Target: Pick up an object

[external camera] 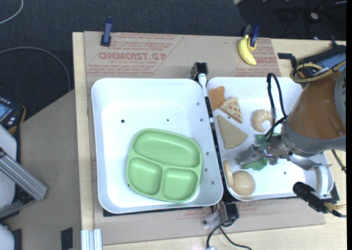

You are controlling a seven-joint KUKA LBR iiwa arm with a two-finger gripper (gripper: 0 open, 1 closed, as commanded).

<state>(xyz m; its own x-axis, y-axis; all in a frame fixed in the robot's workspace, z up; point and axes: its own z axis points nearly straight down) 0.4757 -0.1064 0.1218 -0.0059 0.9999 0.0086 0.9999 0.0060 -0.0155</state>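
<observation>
Smooth green plastic tray (164, 164) with three rounded compartments in the left bin (110, 133). In the right bin (286, 188): pizza-like wedge (232, 109), tan triangle (231, 133), curled croissant shape (262, 119), round bun (242, 182). Gripper (254, 156) low over the right bin, at a dark green object (254, 162); whether clamped on it or not, cannot tell.
</observation>
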